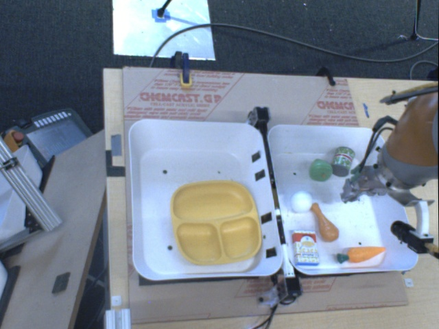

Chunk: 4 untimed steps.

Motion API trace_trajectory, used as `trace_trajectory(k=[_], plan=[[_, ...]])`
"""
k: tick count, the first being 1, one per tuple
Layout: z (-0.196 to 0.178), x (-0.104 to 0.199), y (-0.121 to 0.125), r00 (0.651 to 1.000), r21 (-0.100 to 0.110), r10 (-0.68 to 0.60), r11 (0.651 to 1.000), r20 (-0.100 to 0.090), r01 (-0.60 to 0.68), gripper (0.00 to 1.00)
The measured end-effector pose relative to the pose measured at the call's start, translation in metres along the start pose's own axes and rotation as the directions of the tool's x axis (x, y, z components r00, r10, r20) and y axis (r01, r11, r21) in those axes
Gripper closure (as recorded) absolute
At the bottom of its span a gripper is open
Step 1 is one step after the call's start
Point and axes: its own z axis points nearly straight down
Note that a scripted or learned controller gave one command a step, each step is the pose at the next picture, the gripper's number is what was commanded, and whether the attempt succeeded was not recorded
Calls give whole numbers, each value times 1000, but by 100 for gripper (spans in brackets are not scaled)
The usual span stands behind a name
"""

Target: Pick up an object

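Nothing picked yet — whole grasp left, by the look of it. Nearest edge of right bin (394, 256): carrot (363, 255), small carton (306, 247). Further in: drumstick (324, 223), white ball (301, 201). Then gripper (354, 188) low over the bin floor, nothing visibly held — open or closed, cannot tell. Just beyond it, close by: green ball (319, 170) and small can (343, 160), likeliest targets. Left bin (147, 204): yellow tray (215, 221).

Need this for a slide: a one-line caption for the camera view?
Gripper poised over right bin of toy food; yellow tray in left bin.
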Motion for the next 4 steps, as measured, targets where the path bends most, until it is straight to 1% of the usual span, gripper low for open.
trace_trajectory(k=[1,2,3,4], plan=[[-64,0,6,1000,-5,-3,1000,1,3,100],[-118,0,8,1000,-5,-3,1000,1,3,100],[-123,45,19,1000,0,-8,1000,-2,8,100],[-122,100,38,1000,0,-9,1000,-3,9,100]])
